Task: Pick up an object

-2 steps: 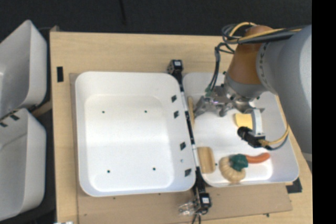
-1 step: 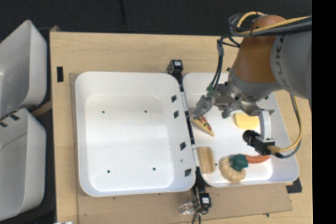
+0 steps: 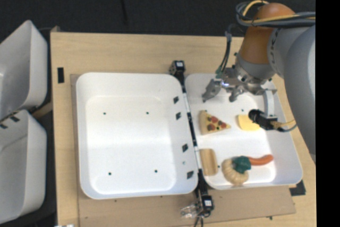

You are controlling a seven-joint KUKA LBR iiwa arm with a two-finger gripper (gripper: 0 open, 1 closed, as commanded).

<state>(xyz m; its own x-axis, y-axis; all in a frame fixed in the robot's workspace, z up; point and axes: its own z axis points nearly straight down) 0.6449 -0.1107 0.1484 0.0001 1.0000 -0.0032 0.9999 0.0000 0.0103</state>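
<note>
Two white bins (image 3: 127, 82) are sitting on a pale tan bench (image 3: 133, 50). The pizza slice (image 3: 213, 123) is showing yellow with red dots; the cheese wedge (image 3: 246, 123) is yellow, the carrot (image 3: 259, 159) orange, the bread (image 3: 207, 161) tan.

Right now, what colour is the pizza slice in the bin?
The pizza slice is tan-yellow with red and dark dots, seen best in the camera view.

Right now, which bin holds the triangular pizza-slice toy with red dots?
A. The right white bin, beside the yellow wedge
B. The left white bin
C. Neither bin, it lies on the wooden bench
A: the triangular pizza-slice toy lies on the floor of the right white bin, near its left wall, with the yellow wedge to its right.
</note>
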